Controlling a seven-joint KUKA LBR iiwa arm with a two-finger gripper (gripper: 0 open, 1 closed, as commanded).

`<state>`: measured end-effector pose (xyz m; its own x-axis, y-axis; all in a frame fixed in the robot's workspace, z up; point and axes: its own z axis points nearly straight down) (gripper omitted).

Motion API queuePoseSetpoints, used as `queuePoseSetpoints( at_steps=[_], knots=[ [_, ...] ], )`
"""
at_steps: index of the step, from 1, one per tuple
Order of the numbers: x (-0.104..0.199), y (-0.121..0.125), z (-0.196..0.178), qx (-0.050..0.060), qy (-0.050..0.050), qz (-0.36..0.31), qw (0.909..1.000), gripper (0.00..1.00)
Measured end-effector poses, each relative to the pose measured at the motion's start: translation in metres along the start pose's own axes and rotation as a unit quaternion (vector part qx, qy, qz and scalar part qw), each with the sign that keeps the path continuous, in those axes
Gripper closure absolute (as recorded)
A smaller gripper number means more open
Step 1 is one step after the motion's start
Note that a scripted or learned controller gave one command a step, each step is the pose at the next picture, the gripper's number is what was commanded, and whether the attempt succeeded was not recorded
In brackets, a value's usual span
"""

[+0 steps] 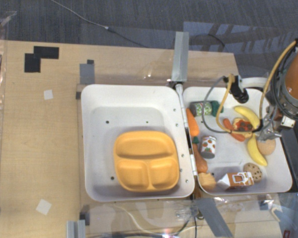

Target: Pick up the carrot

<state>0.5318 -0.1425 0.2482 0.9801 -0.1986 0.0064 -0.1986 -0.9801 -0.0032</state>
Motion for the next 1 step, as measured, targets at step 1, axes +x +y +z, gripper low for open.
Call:
queuePoseSetpoints(
  at_steps=[1],
  knots=[
    [0.0768,0.0501,-0.0799,-0.001,0.004,0.063,0.9980,1.00]
  ],
)
